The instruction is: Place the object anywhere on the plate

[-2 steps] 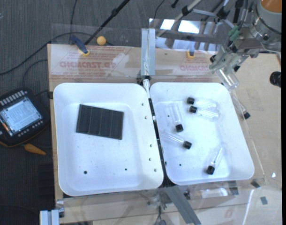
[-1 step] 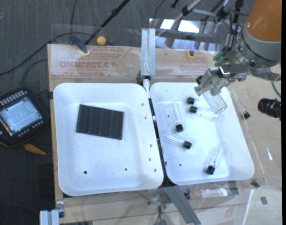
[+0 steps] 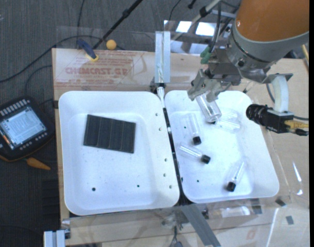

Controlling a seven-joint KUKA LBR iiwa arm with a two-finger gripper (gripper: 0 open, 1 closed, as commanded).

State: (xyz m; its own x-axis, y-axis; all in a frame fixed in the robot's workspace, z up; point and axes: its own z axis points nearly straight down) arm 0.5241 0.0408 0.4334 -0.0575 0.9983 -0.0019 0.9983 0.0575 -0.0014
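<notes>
A clear tube [image 3: 210, 111] is lying in the far part of the right bin [image 3: 252, 156], slanting from far-left to near-right; it is glassy and see-through, with a darker tip showing at its near end. Its far end is running up directly under the claw [image 3: 207, 98], so the two are touching or very nearly so. From this angle it is hard to say whether the tube is actually being gripped, and whether the claw is apart or together cannot be told.

Four similar tubes are lying in the same bin. One uncapped-looking tube [image 3: 229, 122] is resting just right of the first. Three black-capped tubes [image 3: 194, 129] [image 3: 194, 153] [image 3: 235, 177] are sitting nearer.

The plate [image 3: 109, 134], a dark ribbed rectangle, is lying flat in the left bin [image 3: 100, 181], well apart from the claw and the tube. Both bins are sitting side by side on the table [image 3: 103, 70].
</notes>
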